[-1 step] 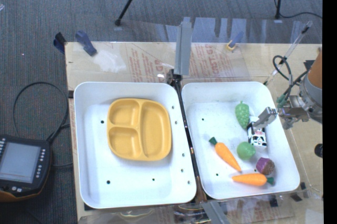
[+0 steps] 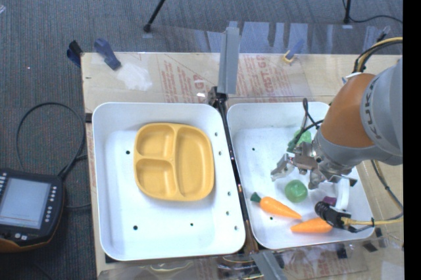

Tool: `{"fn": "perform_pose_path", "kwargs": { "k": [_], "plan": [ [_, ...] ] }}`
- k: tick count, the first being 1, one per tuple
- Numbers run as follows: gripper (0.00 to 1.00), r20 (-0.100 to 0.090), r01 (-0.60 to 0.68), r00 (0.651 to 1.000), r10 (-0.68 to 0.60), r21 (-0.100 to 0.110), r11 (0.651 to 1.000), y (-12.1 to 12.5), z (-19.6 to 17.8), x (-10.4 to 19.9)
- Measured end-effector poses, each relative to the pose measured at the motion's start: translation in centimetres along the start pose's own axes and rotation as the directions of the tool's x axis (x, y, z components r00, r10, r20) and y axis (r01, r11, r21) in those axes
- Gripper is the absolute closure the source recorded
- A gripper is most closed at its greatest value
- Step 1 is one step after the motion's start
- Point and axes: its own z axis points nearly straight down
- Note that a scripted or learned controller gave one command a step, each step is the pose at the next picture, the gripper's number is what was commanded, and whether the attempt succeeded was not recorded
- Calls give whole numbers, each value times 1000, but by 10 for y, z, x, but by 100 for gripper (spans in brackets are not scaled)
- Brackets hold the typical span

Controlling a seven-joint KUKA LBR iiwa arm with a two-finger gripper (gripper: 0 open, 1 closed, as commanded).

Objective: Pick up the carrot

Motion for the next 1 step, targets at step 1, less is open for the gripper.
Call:
{"fn": "perform_pose_path", "kwargs": {
  "k": [1],
  "plan": [
    [0, -1, -87, 996, 87, -2, 996, -72, 20, 18]
  ]
}}
